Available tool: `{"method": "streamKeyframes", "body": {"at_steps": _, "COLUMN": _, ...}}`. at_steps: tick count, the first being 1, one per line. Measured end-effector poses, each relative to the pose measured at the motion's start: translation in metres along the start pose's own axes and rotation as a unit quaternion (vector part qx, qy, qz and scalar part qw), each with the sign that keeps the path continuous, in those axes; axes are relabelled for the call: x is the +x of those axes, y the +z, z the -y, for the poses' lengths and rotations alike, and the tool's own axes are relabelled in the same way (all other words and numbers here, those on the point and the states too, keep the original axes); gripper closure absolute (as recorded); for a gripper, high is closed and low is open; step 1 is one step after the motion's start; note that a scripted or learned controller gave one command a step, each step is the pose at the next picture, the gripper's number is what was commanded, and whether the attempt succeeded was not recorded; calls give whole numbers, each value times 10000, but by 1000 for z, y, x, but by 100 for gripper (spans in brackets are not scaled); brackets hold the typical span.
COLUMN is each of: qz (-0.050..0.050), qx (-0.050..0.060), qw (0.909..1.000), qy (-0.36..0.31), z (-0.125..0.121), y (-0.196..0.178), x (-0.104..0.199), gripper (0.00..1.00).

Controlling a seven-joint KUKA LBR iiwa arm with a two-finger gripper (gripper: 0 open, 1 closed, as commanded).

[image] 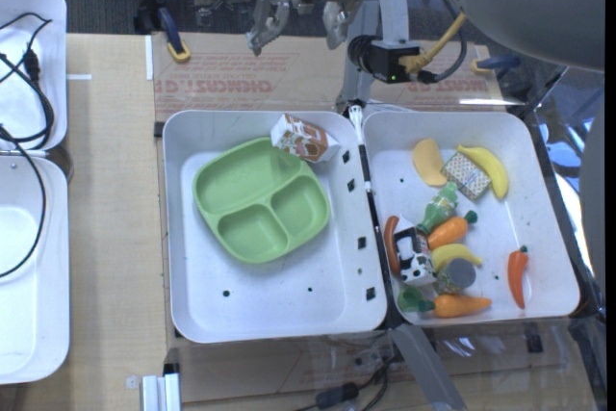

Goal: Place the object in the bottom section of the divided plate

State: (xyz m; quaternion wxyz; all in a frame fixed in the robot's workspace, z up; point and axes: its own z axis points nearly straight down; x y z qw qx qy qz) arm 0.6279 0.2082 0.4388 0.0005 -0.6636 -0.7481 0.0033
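A: Where was the gripper (296,19) at that point?

B: Parked high at the far edge, above the cardboard behind the bins. Fingers (264,26) spread apart, nothing between them.

A: And the object?

B: My read: the small carton (304,139), white with brown print. It sat in the left bin (192,303), at the far rim of the green divided plate (260,199), leaning on or touching the plate's far-right edge. Couldn't tell if it rested on the rim or just beside it.

A: Direction from gripper?

B: Straight toward the near side and down. Almost no left-right offset, carton sat slightly right of the gripper's midpoint. Long axis ran roughly left-far to right-near, so the wrist would probably need a turn to close across the short side.

A: Target section?

B: The near compartments of the plate, further toward the near side than the carton. Short carry after a pick.

A: Risks?

B: Carton close to the bin's far wall and the divider with the right bin (549,207). Tight clearance for one finger.
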Motion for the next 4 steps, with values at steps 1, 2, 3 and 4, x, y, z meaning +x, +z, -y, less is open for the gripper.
{"method": "streamKeyframes", "body": {"at_steps": 1, "qz": -1, "qx": 0, "qw": 9998, "qy": 195, "z": 13, "y": 0, "x": 4, "gripper": 0}}
{"method": "streamKeyframes", "body": {"at_steps": 2, "qz": -1, "qx": -4, "qw": 9872, "qy": 1597, "z": -26, "y": 0, "x": 12, "gripper": 0}}
{"method": "streamKeyframes", "body": {"at_steps": 3, "qz": 0, "qx": -4, "qw": 9872, "qy": 1595, "z": -26, "y": 0, "x": 12, "gripper": 0}}
{"method": "streamKeyframes", "body": {"at_steps": 4, "qz": 23, "qx": 16, "qw": 9873, "qy": 1588, "z": -27, "y": -5, "x": 12, "gripper": 100}}
